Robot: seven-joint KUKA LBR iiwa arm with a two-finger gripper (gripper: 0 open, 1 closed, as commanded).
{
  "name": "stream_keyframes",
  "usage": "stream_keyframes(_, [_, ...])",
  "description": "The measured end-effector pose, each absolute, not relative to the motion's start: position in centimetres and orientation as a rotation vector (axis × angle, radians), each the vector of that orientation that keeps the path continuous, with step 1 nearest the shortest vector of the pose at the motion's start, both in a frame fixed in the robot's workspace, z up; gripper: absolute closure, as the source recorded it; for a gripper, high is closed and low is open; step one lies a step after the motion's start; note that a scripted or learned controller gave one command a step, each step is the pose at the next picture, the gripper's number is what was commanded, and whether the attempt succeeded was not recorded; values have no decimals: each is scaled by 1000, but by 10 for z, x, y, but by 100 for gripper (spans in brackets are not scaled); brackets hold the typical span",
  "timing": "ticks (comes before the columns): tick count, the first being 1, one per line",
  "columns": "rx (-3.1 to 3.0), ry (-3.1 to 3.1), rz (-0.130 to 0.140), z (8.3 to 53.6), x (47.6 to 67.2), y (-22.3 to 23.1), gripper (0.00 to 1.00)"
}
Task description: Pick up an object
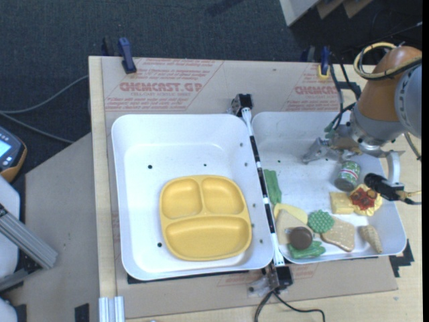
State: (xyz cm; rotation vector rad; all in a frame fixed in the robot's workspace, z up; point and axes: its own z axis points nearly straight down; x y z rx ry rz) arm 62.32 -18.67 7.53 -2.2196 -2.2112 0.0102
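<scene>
- Left bin (pixel 134 146): contains one yellow three-compartment tray (pixel 203 217).
- Right bin (pixel 295 129): contains one green can (pixel 348 174), one pizza slice (pixel 362 199), one green bean (pixel 271 186), and several other toy foods clustered along the near wall.
- Gripper (pixel 320 150): positioned over the right bin, beside the can; finger state cannot be determined.

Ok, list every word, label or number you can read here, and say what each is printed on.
"CHEMCAST GP": red print on the brown protective sheet under the bins, left part, repeated in rows.
"CHEMCAST": the same red print on that sheet's right part, partly cut off by cables.
Smaller red lines around those words: too small to read.
Small can in the right bin: its label is blurred, unreadable.
</scene>
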Motion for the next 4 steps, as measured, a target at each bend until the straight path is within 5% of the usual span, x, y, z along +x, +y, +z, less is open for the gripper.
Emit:
stream_keyframes(1, [-2224, -2213, 2, 116, 557, -223, 0])
stream_keyframes(2, [-2216, -2219, 2, 83, 546, -191, 0])
stream_keyframes(3, [-2214, -2215, -7, 85, 483, -222, 0])
stream_keyframes(4, [-2219, -2243, -17, 205, 540, -155, 0])
